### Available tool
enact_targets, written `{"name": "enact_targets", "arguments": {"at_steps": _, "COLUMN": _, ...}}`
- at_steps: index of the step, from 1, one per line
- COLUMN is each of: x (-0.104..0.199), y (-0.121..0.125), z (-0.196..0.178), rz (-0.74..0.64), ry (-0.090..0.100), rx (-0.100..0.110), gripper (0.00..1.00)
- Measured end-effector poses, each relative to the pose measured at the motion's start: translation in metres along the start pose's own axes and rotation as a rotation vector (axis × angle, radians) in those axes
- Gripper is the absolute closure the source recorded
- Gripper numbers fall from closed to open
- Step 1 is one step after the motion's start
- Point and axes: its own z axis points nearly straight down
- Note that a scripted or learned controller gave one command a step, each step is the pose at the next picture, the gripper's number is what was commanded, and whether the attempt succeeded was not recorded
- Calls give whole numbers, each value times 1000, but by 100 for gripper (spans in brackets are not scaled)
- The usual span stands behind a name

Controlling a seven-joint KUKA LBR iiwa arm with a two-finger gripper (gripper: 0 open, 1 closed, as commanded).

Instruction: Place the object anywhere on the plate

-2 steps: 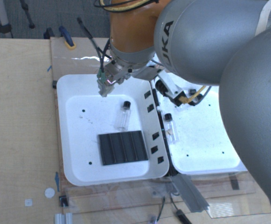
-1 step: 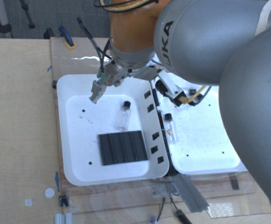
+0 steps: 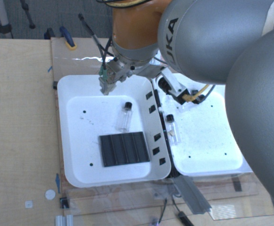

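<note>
Lying below the end effector (finger state unclear), the vial rests apart.

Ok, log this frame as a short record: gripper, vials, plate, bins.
gripper: above the left bin's far edge, no vial between its fingers
left vial: clear, black cap, lying in the left bin, beyond the plate
plate: dark, ribbed, flat in the left bin's near half, nothing on it
right vial: lying in the right bin, near the divider
task state: not yet done
</note>
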Motion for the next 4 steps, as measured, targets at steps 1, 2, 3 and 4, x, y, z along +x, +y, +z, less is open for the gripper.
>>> {"name": "enact_targets", "arguments": {"at_steps": 1, "x": -25, "y": 24, "z": 42, "rz": -366, "ry": -2, "rx": -2, "gripper": 100}}
{"name": "enact_targets", "arguments": {"at_steps": 2, "x": -17, "y": 32, "z": 50, "rz": -661, "ry": -2, "rx": -3, "gripper": 100}}
{"name": "enact_targets", "arguments": {"at_steps": 3, "x": -21, "y": 23, "z": 61, "rz": -970, "ry": 0, "rx": 0, "gripper": 100}}
{"name": "enact_targets", "arguments": {"at_steps": 4, "x": -36, "y": 27, "z": 132, "rz": -1307, "ry": 1, "rx": -1, "gripper": 100}}
